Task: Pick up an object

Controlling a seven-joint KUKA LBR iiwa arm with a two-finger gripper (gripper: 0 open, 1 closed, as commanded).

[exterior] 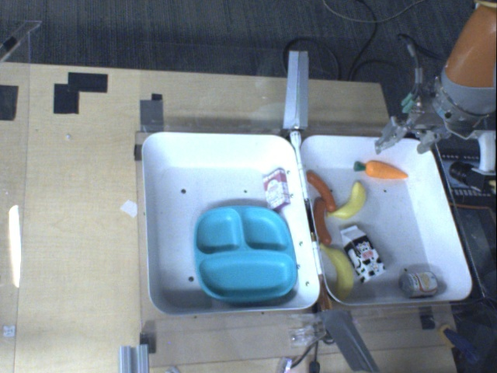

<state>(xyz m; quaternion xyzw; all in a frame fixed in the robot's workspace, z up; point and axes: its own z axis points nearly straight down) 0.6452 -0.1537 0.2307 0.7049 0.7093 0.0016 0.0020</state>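
The pale wooden bench (78,208) sits on dark carpet (194,14) with thin cables (373,14). The metal two-finger gripper (406,137) hangs over the far edge of the right white bin (458,239), fingers (387,140) spread, I think, holding nothing. The orange toy carrot (386,171) lies just below them. Further left sits a blue plastic divided tray (245,253).

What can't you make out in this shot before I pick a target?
- Tool: small and dim over the right bin's far edge; open or shut, cannot tell.
- Arm: cut off by the top right corner.
- Grey object: too blurred to identify.
- Packet in the left bin: print too small to read.
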